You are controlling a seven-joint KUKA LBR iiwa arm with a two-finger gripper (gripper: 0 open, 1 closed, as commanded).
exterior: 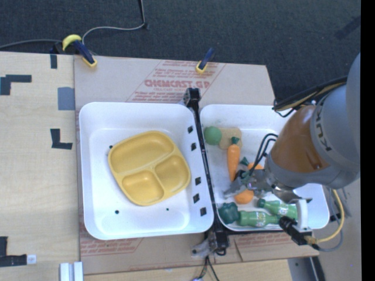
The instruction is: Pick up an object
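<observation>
The right bin (316, 212) holds an orange carrot (233, 158), a green ball (212, 134), a beige piece (230, 136), a small orange object (244, 196) and a green bottle (255, 218) lying along the front wall, with a second green bottle (280, 207) beside it. My gripper (241, 184) reaches in from the right and hangs low over the middle of this bin, just right of the carrot's lower end and directly above the small orange object. The arm hides the bin's right half. Nothing is visibly held.
The left bin (96, 215) holds a yellow divided plate (149, 167). A black divider (199, 157) with clips runs between the bins. Cardboard (176, 84) lies under both, with yellow clamps at its back edge.
</observation>
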